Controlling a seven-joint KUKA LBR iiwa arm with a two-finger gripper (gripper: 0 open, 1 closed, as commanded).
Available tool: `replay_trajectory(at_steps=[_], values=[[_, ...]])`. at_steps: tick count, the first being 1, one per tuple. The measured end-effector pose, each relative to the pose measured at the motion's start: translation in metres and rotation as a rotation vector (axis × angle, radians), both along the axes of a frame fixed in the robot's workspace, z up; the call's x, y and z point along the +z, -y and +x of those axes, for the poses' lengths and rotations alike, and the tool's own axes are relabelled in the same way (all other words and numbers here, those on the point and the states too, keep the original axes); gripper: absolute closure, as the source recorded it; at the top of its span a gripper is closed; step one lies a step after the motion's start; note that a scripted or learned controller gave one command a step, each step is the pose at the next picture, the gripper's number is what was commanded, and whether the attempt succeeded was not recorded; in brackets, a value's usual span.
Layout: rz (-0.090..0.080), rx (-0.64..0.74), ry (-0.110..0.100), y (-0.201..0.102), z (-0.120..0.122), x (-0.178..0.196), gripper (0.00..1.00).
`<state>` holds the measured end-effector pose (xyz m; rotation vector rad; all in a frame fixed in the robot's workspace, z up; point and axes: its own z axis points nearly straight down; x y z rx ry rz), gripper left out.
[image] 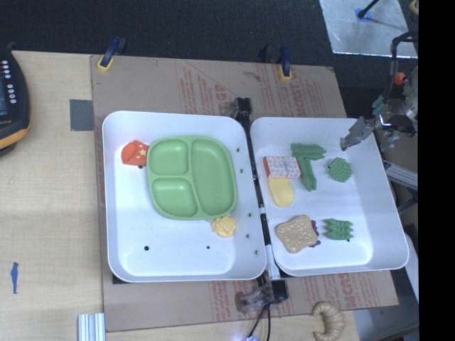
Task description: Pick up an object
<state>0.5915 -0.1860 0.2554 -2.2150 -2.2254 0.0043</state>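
Claw (351,140) hangs over the right bin (387,212) at its upper right corner, tip pointing down-left into the bin; it is too small and blurred to tell if it's wide or narrow, and nothing shows between its tips. No target named, so any item counts. Nearest one is the round green knobbly piece (340,169), just below the claw and a touch left, lying loose on the bin floor. Next nearest is the green L-shape (308,163), left and slightly below the claw, its long leg running up-down in the view, short arm at the top pointing back toward the claw. Further left sit the pink-white block (282,166) and the yellow piece (281,192) right under it, touching or nearly so. Well below the claw: toast slice (296,234) and small green ridged piece (338,229), apart from each other. Left bin (114,212) is far left of the claw, with a green divided plate (192,176), red piece (134,153) at its upper left, yellow lump (224,226) at its lower right. Likely pick: the round green piece, short drop straight down from the claw; compact, no long axis to line up with. Judging by this, approach stage, no grasp yet.
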Motion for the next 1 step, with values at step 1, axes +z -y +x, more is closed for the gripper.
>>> replay_trajectory(at_steps=[1], values=[[0.005, 0.006, -0.01, -0.0566, 0.0038, -0.1062, 0.0]])
